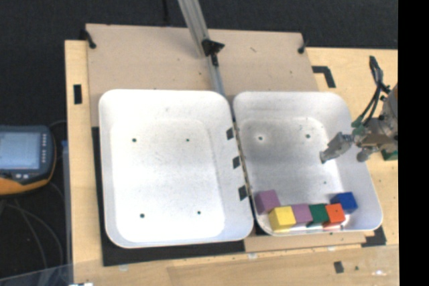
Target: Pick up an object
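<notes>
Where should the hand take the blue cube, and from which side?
Judging from the view, grip the blue cube from straight above, fingers on its left and far faces. Those look free, while the orange cube crowds its near-left corner and the bin wall sits close on its right.

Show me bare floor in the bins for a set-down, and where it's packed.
Left bin: whole floor bare, rim to rim. Right bin: bare across its far and middle floor, from the divider side to the gripper at its right edge. Crowded: near edge, where the purple, yellow, orange and blue blocks cluster.
</notes>
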`<state>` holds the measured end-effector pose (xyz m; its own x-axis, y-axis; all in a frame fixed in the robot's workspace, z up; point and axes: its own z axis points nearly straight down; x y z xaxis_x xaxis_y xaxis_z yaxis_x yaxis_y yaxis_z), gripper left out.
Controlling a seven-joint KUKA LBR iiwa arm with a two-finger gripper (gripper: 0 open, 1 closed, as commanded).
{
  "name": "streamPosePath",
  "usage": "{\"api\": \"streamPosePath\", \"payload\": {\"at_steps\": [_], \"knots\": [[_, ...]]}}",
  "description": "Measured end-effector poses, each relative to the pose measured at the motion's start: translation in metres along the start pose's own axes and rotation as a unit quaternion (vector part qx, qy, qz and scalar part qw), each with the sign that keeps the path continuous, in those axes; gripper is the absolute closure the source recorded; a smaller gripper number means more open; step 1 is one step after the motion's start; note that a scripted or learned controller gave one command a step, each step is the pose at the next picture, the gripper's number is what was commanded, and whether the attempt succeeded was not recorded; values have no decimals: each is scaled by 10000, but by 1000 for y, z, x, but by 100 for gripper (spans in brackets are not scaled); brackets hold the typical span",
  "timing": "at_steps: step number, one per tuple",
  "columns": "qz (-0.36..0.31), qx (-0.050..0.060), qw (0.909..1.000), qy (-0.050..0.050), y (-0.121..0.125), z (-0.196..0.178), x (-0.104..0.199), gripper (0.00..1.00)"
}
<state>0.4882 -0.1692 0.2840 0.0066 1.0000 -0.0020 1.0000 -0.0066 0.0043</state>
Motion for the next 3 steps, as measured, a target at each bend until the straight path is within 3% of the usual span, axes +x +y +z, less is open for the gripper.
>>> {"api": "streamPosePath", "payload": {"at_steps": [1,2,3], "knots": [[-68,56,10000,26,6,92,74,0],[-4,-6,10000,3,8,77,69,100],[-80,13,10000,19,34,88,138,100]]}}
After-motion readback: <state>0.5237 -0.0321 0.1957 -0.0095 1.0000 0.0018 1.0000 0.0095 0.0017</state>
